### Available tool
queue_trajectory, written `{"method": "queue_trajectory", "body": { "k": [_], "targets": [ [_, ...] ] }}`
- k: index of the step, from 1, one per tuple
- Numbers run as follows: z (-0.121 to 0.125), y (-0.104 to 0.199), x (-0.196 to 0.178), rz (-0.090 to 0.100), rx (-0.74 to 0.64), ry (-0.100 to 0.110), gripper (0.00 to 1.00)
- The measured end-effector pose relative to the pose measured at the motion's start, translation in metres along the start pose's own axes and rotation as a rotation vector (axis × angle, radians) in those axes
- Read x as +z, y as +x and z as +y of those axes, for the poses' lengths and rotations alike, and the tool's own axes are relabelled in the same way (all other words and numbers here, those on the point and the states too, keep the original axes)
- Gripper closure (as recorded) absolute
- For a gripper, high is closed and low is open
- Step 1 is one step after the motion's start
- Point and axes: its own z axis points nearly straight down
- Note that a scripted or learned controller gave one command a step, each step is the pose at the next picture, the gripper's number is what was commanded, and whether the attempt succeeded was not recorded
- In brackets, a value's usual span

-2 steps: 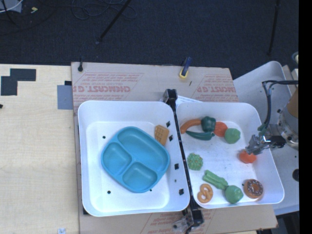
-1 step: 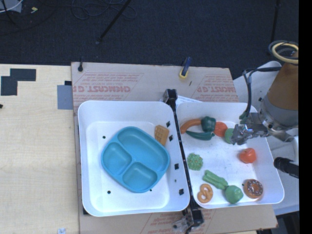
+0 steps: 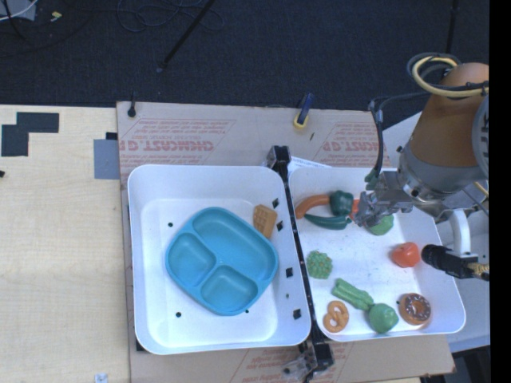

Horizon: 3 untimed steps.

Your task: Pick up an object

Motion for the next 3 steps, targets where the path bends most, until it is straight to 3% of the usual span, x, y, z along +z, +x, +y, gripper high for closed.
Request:
{"method": "queue_trajectory", "body": {
  "k": [1, 2, 3],
  "targets": [
    [0.026, 0.051, 0.014, 0.000, -0.001, 0.001, 1.00],
    [0.028, 0.084, 0.002, 0.000, 0.001, 0.001, 1.00],
    [0.027, 0.076, 0.022, -0.002, 0.005, 0.004, 1.00]
  ]
}}
